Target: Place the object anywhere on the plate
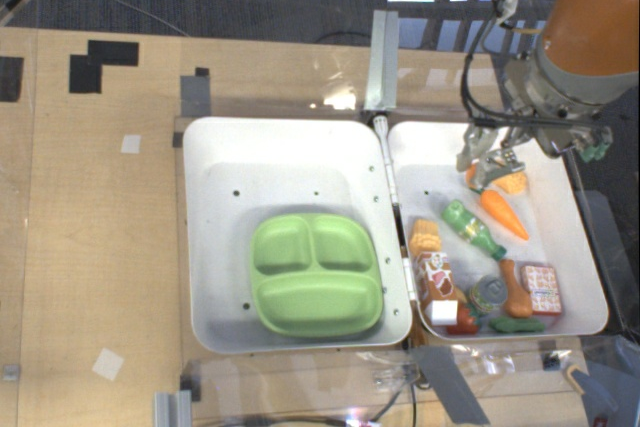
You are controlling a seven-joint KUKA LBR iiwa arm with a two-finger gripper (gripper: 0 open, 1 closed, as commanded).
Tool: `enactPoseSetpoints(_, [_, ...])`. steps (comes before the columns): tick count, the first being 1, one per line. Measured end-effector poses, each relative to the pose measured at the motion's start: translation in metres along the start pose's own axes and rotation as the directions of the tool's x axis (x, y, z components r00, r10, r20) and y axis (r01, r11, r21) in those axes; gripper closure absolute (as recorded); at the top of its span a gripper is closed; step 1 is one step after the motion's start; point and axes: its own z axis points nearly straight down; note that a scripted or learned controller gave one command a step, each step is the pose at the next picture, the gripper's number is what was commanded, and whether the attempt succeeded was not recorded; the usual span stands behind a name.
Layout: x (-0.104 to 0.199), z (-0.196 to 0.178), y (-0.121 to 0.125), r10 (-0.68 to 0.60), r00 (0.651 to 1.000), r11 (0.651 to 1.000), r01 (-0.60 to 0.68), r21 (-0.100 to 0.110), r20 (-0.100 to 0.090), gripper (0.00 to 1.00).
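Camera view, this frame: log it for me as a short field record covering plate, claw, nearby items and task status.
plate: green plate, three compartments, in the left bin, nothing on it
claw: claw low over the far part of the right bin, fingers' state unclear
nearest items: orange piece at the claw's tip; carrot just below
other items: green bottle, corn, red box, others clustered at the near edge
task status: not yet done
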Motion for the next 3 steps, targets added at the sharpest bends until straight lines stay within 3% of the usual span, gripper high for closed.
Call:
enactPoseSetpoints(1, [0.018,0.048,0.145,-0.184,0.983,0.983,0.183,-0.008,-0.005,1.0])
enactPoseSetpoints(2, [-0.038,-0.02,0.095,-0.43,0.903,0.903,0.43,-0.004,0.0,1.0])
enactPoseSetpoints(3, [0.034,0.018,0.106,-0.465,0.885,0.885,0.465,-0.007,-0.003,1.0])
